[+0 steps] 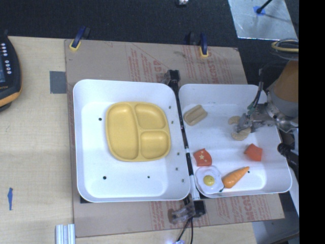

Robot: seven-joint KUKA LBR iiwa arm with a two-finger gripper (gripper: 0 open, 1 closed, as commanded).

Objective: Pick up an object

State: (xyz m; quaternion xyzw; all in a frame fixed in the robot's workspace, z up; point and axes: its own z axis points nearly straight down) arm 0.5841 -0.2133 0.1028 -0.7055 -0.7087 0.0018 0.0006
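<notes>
Metal two-finger gripper [247, 124] low in right white bin [223, 93], at a small tan lumpy piece [239, 133]; finger spacing blurred, cannot tell. Arm cut off at right edge. Near: fried-egg toy [209, 180], orange carrot toy [235, 177]. Then red cube [253, 152], red star-marked block [202, 157], tan bread-like piece [195, 114]. Left bin [89, 187] holds yellow divided plastic plate [137, 130]. Faded red cardboard print unreadable.
</notes>
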